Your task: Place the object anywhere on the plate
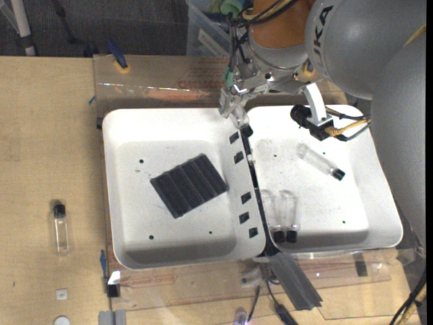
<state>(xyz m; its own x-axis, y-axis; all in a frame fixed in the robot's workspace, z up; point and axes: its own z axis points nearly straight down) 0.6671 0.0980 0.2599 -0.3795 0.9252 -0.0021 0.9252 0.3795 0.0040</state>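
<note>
Hovering over the bins' far divider, the gripper (233,107) is blurred; its grip state I cannot tell. Clear vials (283,215) lie right, the dark ridged plate (189,185) left.

This was a robotics lab or test cell rather than a home or shop. A large grey industrial arm (365,32) with an orange band reached in over a plain wooden desk (40,147), with loose cables (338,124) trailing from its wrist. Two shallow white bins (122,249) sat side by side on the desk, fixed with clear tape along their edges and black markers down the divide between them. Small clear vials with black caps lay about: one on the desk (61,227) and several in the right bin (321,162). A clear plastic tub of assorted objects (213,15) stood behind, against a dark curtain-like backdrop (101,12).
</note>
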